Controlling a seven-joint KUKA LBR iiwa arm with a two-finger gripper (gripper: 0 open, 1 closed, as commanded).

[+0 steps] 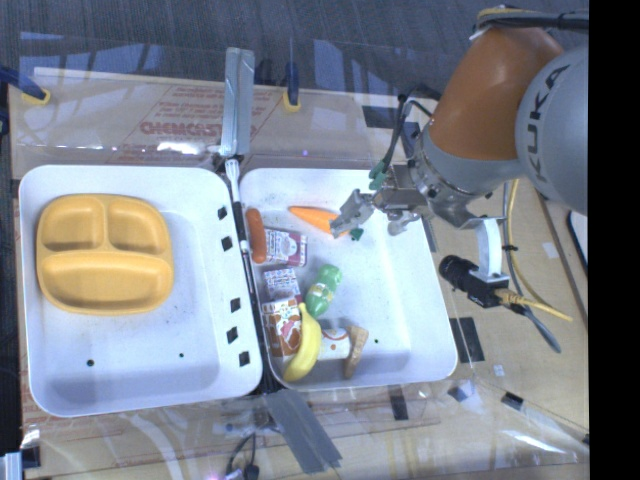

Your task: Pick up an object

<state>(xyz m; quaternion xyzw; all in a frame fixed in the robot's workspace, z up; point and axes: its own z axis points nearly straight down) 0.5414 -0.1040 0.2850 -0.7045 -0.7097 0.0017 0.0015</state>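
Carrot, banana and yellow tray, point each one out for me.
carrot [312, 216], camera view, middle of its orange body.
banana [305, 351], camera view, middle of its curve.
yellow tray [102, 253], camera view, ridge between its compartments.

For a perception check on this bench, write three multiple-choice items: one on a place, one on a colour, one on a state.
1. Where does the yellow divided tray lie?
A. in the left bin
B. in the right bin
C. on the bench outside the bins

2. What colour is the carrot in the right bin?
A. purple
B. orange
C. white

3. How does the tool stand to the banana?
A. it grips the banana
B. it presses on the banana
C. it is apart from the banana, up near the carrot

Key: 1 A, the tray rests on the floor of the left bin. 2 B, the carrot is plainly orange. 3 C, the banana lies at the right bin's near edge, while the tool is at the carrot's end.
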